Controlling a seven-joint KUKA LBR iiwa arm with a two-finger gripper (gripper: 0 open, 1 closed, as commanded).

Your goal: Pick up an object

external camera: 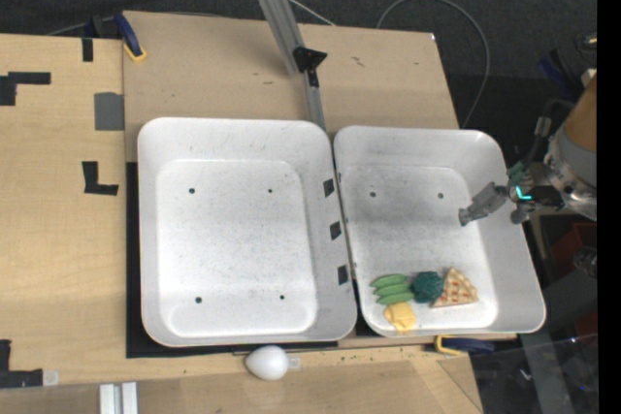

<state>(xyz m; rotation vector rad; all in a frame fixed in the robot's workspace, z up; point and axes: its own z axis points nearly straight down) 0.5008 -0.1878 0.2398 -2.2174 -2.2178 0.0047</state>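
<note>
**Small toys bunched in the right bin's near corner**

My claw (482,206) hung over the right bin (417,150), near its 3 o'clock rim. A grey finger slanted toward 8 o'clock; I could not tell how the claw was set, and I saw nothing in it.

What I had to choose from lay at about 5 o'clock in that bin, well apart from my claw: a green pod (391,286), a yellow piece (399,315) just below it, a dark teal lump (426,285) and a tan wedge (454,289). All four sat packed together, touching or nearly so, close to the bin's near wall. The left bin (233,228) held none of them. A white egg (267,363) rested on the bench (388,82) outside the bins, at 6 o'clock of the left one.

I judged them light, probably moulded toy food, stiff enough to take a squeeze and in no danger of breaking. Smooth plastic would likely slip, and light pieces skid when nudged. The teal lump looked rounded and bumpy, which I took for the best purchase; I would have closed across its middle. The wedge looked flat and low, so harder to get under. The tight clustering was my worry: fingers coming down might have pushed neighbours rather than straddling one.
</note>
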